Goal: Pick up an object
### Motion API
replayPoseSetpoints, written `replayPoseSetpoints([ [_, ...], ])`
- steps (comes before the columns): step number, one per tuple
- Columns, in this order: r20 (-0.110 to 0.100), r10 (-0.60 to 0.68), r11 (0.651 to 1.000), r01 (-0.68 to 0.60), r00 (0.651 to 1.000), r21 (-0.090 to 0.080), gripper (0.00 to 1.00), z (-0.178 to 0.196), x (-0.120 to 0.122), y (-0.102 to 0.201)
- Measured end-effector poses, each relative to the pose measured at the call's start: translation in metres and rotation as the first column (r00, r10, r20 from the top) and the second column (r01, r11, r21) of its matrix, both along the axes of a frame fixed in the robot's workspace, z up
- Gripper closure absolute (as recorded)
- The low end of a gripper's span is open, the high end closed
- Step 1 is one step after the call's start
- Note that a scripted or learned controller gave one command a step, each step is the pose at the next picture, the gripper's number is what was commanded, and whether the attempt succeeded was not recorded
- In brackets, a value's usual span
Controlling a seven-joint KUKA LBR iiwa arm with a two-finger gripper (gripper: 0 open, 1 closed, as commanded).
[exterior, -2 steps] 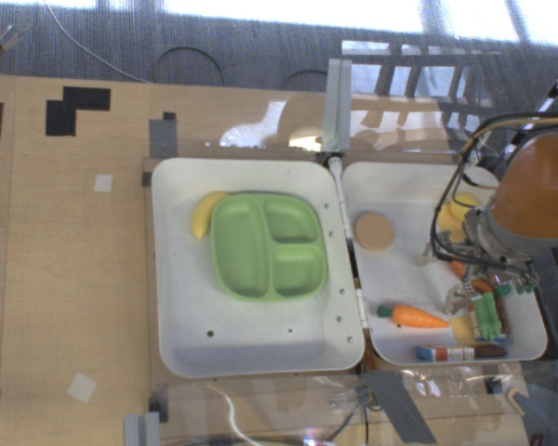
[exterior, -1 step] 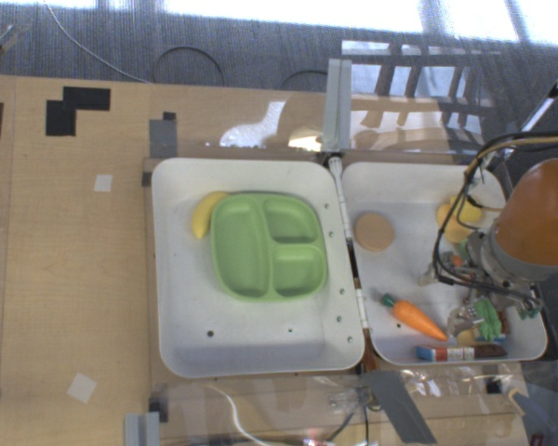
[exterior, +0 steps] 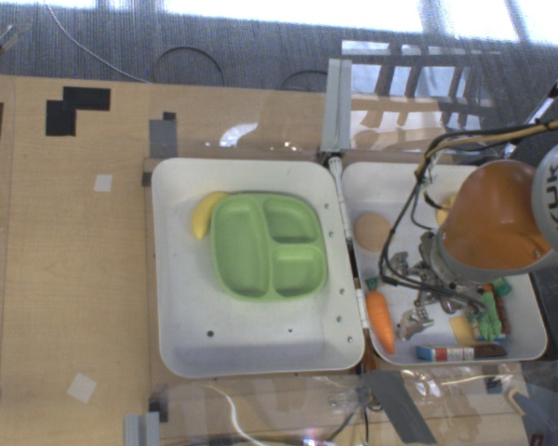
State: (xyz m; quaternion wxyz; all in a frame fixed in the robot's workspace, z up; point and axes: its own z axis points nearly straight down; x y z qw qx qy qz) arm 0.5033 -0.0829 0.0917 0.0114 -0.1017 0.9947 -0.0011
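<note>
Camera view shows the gripper (exterior: 418,321) lowered in the right bin (exterior: 538,337) beside the carrot (exterior: 380,321), finger state indeterminate, nothing visibly grasped; pickup remains.

We see our arm (exterior: 539,203) coming in from the right edge, grey with its orange band (exterior: 496,216) bulging above the wrist. It points steeply downward, cables looping beside it. Our gripper (exterior: 418,321) hangs low beneath the band, its metal parts pointing down and to the left.
</note>
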Motion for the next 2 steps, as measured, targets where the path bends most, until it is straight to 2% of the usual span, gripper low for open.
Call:
replayPoseSetpoints([
  [1,-0.003,0.134,0.991,-0.135,0.991,-0.008,0.0,-0.001,0.023,-0.077],
  [2,-0.001,0.057,0.998,-0.057,0.998,-0.004,0.0,0.0,0.012,-0.022],
])
